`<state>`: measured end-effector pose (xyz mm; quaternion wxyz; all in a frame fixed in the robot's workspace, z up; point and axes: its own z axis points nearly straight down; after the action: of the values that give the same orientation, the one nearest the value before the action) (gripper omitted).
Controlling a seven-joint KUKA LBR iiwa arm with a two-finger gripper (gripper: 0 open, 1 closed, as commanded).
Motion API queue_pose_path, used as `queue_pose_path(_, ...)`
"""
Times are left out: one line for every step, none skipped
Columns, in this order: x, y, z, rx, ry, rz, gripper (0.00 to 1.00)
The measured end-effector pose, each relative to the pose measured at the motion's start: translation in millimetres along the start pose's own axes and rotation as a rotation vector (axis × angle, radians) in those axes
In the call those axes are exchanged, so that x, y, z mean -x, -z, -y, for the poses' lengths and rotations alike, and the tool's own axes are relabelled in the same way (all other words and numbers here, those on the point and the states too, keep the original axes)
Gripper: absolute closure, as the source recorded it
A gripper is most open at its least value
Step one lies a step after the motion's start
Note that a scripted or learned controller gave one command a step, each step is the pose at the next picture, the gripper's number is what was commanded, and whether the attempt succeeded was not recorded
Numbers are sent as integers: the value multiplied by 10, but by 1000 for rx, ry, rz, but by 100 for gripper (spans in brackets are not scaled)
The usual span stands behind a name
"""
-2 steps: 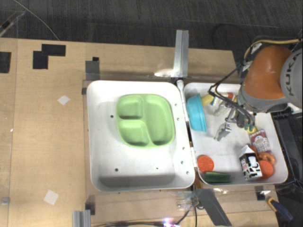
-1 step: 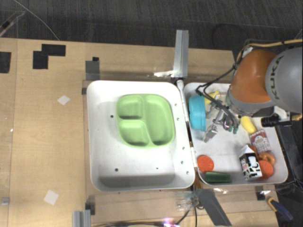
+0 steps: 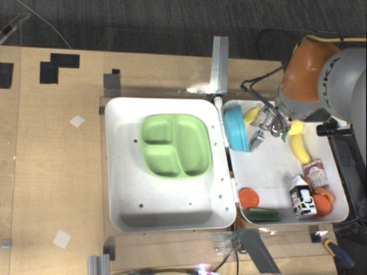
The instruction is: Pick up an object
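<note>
While the near end of the right bin (image 3: 269, 171) carries a flat orange disc (image 3: 248, 197), a dark green cucumber-like piece (image 3: 263, 214) and a small printed carton (image 3: 301, 199), the tool (image 3: 265, 128) hangs farther back between the tilted blue bowl (image 3: 235, 128) and the smooth curved banana (image 3: 299, 144). Its fingers look slightly apart with nothing between them. To grip well, I judge it should centre over the banana, closing across the narrow width rather than the slick bowl rim.

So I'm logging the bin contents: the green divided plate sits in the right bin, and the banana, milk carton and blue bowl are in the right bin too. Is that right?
Not quite. The camera view shows the green divided plate in the left bin, not the right. The banana, milk carton and blue bowl are in the right bin, as you said.
</note>
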<state>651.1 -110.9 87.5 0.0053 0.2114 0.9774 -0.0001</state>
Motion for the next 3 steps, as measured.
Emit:
queue_pose_path(6, -3, -104, -10, -112, -3, 0)
queue_pose_path(57, -2, -67, -16, -253, -8, 0)
queue_pose_path(66, 7, -54, -18, -493, 6, 0)
